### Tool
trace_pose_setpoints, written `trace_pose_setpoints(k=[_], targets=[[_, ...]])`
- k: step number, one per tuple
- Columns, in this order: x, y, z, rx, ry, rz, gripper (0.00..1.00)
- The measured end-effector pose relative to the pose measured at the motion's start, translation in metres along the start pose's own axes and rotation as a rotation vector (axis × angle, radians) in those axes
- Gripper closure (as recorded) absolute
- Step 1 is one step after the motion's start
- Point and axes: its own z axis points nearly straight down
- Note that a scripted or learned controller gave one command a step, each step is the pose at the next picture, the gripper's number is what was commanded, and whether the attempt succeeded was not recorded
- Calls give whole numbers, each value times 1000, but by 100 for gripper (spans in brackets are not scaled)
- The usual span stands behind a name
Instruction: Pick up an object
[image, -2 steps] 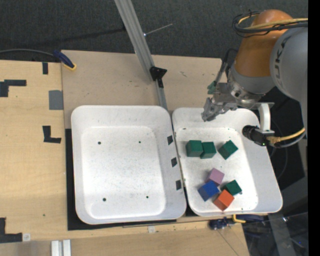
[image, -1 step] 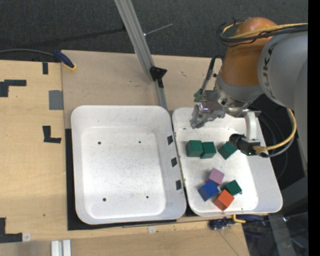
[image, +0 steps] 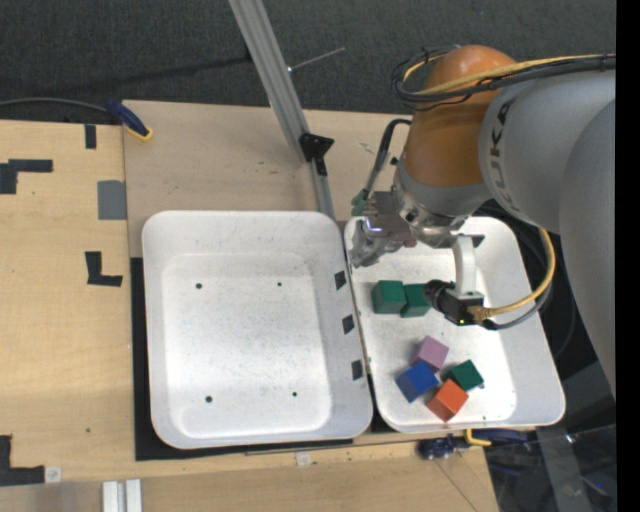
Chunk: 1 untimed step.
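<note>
Green block (image: 389, 296) sits just below the claw (image: 372, 238), apart from it, in the right bin (image: 505, 345). Whether the claw is released or clenched, I cannot tell. Farther off lie a purple block (image: 433, 352), blue block (image: 416, 381) and orange block (image: 449, 401). This looks like the approach; the next move calls for lowering squarely over one block.

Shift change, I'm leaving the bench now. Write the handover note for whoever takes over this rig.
Gripper: low over the far left corner of the right bin, beside the wall next to the left bin. Whether it is open or shut cannot be told; no block is seen in it.
Things, all in the right bin: two green blocks side by side mid-bin; purple block, blue block, dark green block and orange block clustered at the near end.
Done: nothing lifted.
Left: grasp and lift one block.
</note>
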Motion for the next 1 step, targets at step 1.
trace_pose_setpoints(k=[1], targets=[[58, -25, 5, 1, 1, -2, 100]])
